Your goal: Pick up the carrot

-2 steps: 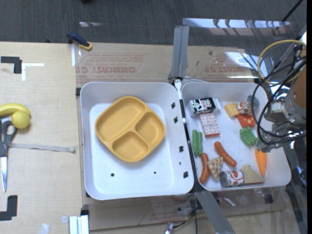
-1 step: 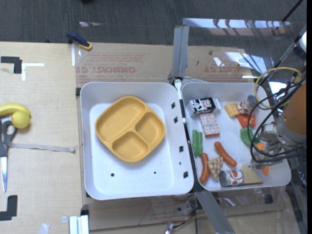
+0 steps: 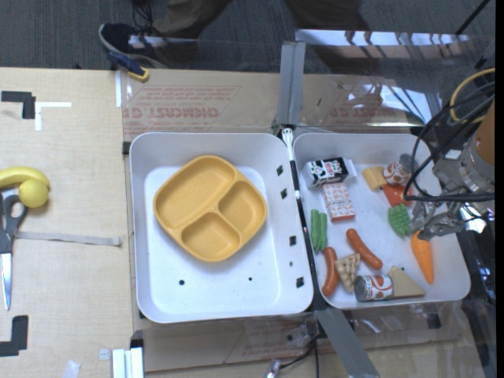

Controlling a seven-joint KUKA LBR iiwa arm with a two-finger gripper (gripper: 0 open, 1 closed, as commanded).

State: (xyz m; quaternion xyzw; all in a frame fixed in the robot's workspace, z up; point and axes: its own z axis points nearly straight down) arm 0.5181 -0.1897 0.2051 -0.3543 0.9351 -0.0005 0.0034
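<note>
The carrot [image 3: 424, 260] is orange and lies near the right wall of the right bin [image 3: 441, 296], its tip pointing toward the front edge. Leafy greens [image 3: 400, 220] sit just to the left of its thick end. My gripper [image 3: 434, 227] hangs at the carrot's thick end, at the tip of the grey arm [image 3: 479, 162] that comes in from the right. From this angle the gripper's body and cables cover the spot where it meets the carrot, and I cannot tell whether it touches it.
The right bin also holds a black-and-white carton [image 3: 327, 170], a pink box [image 3: 339, 203], a green pod [image 3: 318, 230], two sausages [image 3: 364, 247], a can [image 3: 373, 287] and a cheese wedge [image 3: 372, 178]. A yellow divided plate [image 3: 209, 207] lies in the left bin [image 3: 157, 290].
</note>
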